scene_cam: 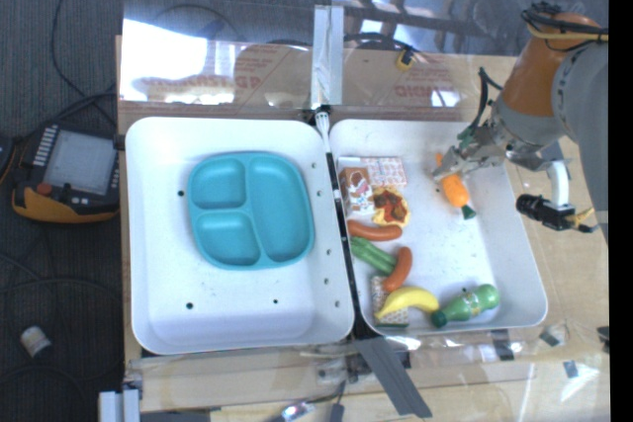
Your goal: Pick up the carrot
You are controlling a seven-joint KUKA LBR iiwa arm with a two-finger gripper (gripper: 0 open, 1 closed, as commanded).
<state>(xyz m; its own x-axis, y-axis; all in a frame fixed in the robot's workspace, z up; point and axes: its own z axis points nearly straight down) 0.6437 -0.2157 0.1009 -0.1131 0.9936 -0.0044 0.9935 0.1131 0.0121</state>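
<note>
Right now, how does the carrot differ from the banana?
The carrot is orange with a green tip; the banana is yellow. The carrot is straight, the banana curved. The carrot lies apart at the gripper; the banana sits among other toy foods. Both are in the right bin.

Teal plate point(247, 210) (left bin point(158, 311)); banana point(410, 299).

Faint reddish mirrored print on clear bin walls point(247, 74), illegible, no other readable txt

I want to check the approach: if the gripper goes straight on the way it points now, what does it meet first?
Most likely the carrot: the gripper points down at it in the right bin, though the depth between them is unclear.
</note>
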